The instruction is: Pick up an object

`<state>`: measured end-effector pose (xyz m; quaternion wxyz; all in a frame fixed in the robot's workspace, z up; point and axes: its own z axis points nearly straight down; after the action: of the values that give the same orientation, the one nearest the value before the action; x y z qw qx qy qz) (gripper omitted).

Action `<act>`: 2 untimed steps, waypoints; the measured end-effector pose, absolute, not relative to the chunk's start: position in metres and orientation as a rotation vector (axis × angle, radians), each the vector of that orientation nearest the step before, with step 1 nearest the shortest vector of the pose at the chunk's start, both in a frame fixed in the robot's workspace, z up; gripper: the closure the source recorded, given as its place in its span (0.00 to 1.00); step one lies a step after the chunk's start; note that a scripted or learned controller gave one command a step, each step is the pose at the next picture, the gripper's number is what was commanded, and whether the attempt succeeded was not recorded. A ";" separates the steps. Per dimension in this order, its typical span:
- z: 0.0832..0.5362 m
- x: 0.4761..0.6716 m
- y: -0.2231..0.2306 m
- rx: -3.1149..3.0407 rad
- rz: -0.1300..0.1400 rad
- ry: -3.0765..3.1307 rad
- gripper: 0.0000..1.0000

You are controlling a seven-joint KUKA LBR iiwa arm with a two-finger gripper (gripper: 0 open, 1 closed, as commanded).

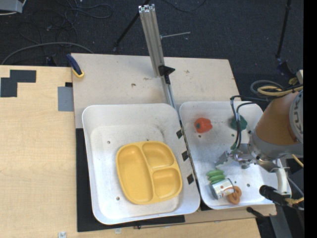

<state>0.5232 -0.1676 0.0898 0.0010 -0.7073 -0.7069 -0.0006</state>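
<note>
Right bin [198, 182], contents:
- red, rounded object [202, 125], lying alone in the far part.
- green piece [215, 174], near front.
- small silver cylinder [221, 187], on its side, touching the green piece.
- orange ring-shaped piece [234, 195], against the cylinder, at the front wall.

Bench [198, 78] bears left bin [99, 128]; right bin [208, 157] beside it.

The right bin's [198, 148] right wall is covered by the arm [277, 125], the gripper's [233, 156] finger state is too small to be told, and the green item [238, 123] is unidentifiable.
</note>
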 end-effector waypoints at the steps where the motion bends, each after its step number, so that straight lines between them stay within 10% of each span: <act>1: 0.104 0.526 -0.168 -2.226 -0.011 -2.220 1.00; 2: 0.163 0.519 -0.170 -2.222 -0.001 -2.223 1.00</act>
<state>0.5186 -0.1704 0.1630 -0.0009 -0.7069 -0.7073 -0.0005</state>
